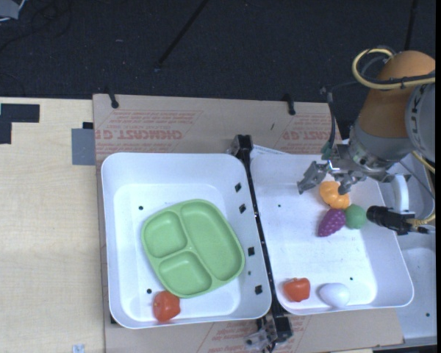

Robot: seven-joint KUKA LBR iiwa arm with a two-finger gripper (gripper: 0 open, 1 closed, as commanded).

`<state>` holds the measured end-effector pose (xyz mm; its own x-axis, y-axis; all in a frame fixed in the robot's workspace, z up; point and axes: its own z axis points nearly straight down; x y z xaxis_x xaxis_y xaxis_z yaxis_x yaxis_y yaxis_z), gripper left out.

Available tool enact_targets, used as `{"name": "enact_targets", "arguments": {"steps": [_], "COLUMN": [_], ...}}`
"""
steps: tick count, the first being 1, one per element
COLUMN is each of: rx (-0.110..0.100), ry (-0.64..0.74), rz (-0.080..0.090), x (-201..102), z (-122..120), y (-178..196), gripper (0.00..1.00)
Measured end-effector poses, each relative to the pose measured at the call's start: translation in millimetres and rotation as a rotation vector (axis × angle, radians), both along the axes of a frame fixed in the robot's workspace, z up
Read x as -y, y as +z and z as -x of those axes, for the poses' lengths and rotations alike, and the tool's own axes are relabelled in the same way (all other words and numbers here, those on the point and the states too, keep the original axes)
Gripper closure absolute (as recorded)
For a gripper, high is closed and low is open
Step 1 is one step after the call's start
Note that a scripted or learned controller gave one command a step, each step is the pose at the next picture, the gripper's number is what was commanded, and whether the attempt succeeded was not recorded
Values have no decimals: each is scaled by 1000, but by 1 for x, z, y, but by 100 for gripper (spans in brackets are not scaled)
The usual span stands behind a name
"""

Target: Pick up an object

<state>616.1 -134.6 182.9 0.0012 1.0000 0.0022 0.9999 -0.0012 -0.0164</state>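
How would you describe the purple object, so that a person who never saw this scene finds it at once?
Look at the right white bin, in its far half, just below the claw. A small cluster lies there: an orange piece, a green ball and the purple grape bunch. It is the only purple, bumpy, elongated thing there.

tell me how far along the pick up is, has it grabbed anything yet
Done: the arm has reached the right bin and its claw sits spread right above the orange toy. In hand: nothing is between its fingers. Left: closing on something and lifting it. The purple grapes, green toy, red toy and white egg all lie on the bin floor.
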Motion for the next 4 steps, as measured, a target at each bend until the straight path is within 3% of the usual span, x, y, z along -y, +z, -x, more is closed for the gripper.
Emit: {"name": "enact_targets", "arguments": {"steps": [1, 3, 4], "rx": [13, 11, 12], "ry": [2, 1, 0], "rz": [1, 1, 1], "x": [0, -4, -4], "z": [-3, -2, -2], "y": [9, -98, -86], "gripper": [0, 0, 100]}}
